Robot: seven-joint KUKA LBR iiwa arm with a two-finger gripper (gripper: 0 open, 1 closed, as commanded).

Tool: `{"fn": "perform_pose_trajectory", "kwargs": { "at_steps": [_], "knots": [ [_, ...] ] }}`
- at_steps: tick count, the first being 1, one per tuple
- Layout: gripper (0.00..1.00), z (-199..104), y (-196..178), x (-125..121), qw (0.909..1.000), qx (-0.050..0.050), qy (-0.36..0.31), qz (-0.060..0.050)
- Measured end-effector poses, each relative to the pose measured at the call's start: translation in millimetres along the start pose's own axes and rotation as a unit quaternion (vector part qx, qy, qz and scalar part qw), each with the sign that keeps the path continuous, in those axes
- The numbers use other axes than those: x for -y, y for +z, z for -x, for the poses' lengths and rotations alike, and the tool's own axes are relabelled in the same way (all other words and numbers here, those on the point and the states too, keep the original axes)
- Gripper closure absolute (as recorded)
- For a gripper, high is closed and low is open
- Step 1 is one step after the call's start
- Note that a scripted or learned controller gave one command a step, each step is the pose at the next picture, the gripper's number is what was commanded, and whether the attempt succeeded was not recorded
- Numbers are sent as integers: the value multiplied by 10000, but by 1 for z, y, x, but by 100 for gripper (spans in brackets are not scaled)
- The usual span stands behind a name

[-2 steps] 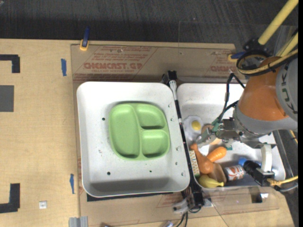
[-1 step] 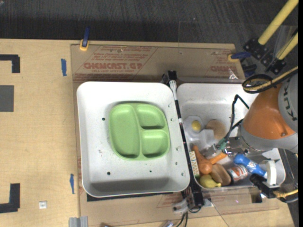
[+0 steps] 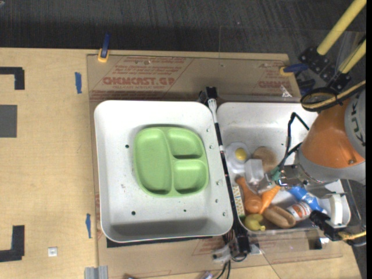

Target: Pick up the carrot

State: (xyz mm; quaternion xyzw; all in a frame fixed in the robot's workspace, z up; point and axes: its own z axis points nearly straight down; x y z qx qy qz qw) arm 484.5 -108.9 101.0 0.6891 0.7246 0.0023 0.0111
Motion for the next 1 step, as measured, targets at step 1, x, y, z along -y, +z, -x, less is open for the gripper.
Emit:
{"fn": "perform_pose_trajectory", "kwargs": {
  "at_steps": [1],
  "knots": [
    [100, -72, -85, -5, 9979, -70, 635, -83]
  ]
}}
